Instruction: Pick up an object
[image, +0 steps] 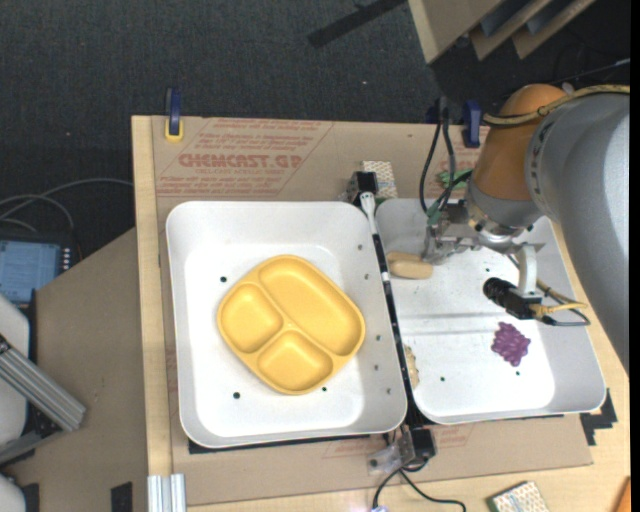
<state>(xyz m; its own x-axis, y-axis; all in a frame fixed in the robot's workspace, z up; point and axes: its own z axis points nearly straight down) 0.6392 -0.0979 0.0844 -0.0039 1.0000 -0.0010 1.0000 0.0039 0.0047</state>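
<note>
Camera view: jaws just beside the tan piece, right bin.

The three-part plate is bright yellow all over. The left bin is white, flecked with a few small black dots. The right bin is the same white, with a few dark specks. The grape cluster is purple. The bread-like piece is pale tan. The counter is light tan board printed with faded reddish-brown lettering. The arm is grey, with an orange band. The floor is dark charcoal carpet.
</note>
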